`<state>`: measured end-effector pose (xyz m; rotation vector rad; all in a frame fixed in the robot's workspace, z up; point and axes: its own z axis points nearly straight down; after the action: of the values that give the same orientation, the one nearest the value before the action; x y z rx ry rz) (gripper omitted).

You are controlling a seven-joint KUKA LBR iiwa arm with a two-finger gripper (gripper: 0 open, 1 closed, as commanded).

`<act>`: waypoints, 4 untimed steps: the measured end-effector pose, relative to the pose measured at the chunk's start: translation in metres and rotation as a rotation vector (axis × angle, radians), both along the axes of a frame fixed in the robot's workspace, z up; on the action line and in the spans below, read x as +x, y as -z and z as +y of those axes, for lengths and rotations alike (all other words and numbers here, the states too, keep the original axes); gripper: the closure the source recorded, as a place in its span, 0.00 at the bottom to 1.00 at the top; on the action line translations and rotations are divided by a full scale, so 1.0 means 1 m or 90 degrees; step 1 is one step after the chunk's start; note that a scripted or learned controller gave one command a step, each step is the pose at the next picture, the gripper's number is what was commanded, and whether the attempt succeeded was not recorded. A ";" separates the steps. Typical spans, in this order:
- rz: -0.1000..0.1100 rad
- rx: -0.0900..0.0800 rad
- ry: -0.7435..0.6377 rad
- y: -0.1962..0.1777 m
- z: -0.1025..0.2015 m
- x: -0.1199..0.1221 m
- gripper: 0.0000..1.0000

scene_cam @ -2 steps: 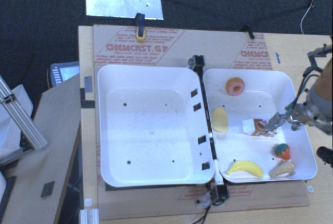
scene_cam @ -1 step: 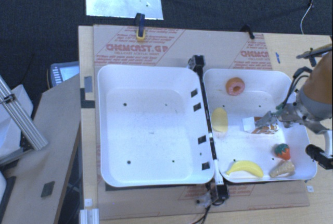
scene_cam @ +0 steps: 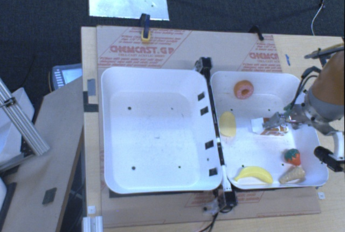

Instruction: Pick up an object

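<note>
The gripper (scene_cam: 276, 119) sits low in the right bin (scene_cam: 269, 81), its tip at or just above a small white packet with red print (scene_cam: 268, 126) near the bin's middle; how far it is open cannot be told, and nothing is visibly held. The step in hand appears to be the approach or the closing on this packet, the likeliest object of the pick. The next move probably calls for a firm closure on the flat packet and a straight lift, and a thing so thin may slip free. From the gripper, the arm (scene_cam: 329, 93) runs off toward 3 o'clock. At 11 o'clock from the gripper lies an orange doughnut (scene_cam: 243, 89); at 9 o'clock, a pale yellow piece (scene_cam: 228, 124) close to the bin's left wall. At 5 o'clock lie a small red and green fruit (scene_cam: 292, 156) and, just below it, a tan cone-shaped piece (scene_cam: 292, 174); at 7 o'clock, a banana (scene_cam: 254, 174) along the near wall. The left bin (scene_cam: 156, 134) stands beside it on the worktop (scene_cam: 178, 47).
</note>
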<state>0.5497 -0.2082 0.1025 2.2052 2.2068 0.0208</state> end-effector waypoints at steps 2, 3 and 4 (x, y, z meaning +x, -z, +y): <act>0.007 0.001 -0.003 0.005 -0.001 0.122 0.00; -0.008 -0.006 -0.005 -0.012 -0.003 0.126 1.00; 0.000 -0.005 -0.004 0.001 0.037 0.125 1.00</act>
<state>0.6749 -0.1715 0.1019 2.1949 2.2090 0.0115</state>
